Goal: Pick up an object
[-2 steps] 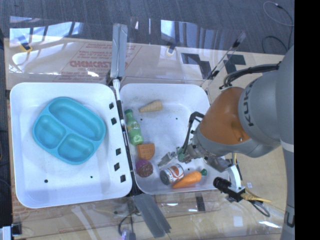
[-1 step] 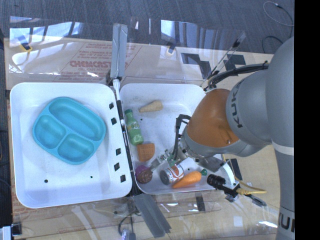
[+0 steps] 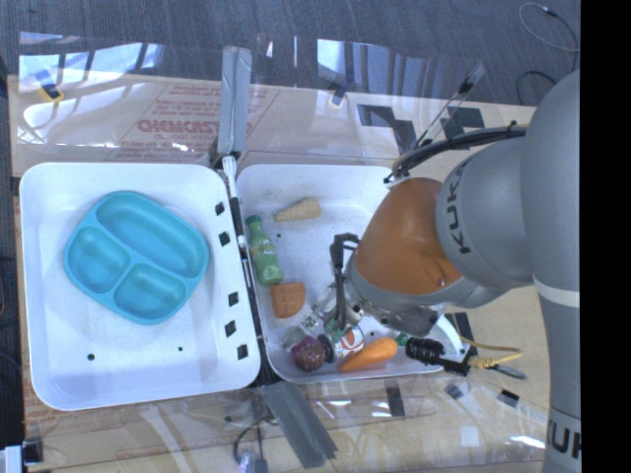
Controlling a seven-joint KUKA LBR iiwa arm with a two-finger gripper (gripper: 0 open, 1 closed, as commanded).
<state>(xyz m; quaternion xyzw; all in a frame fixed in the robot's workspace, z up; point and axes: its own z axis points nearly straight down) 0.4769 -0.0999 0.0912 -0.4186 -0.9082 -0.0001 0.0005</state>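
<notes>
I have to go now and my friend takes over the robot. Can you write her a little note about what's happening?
Pincer: down low in the right bin, among the toy food near its front edge. Its tips are hidden, so open or shut is unclear; nothing seen held.
Things in the right bin: green bottle, tan wedge, brown square, purple ball, carrot.
Left bin: blue tray.
Done: arm has reached into the pile.
Left: grip one thing and lift it.
</notes>
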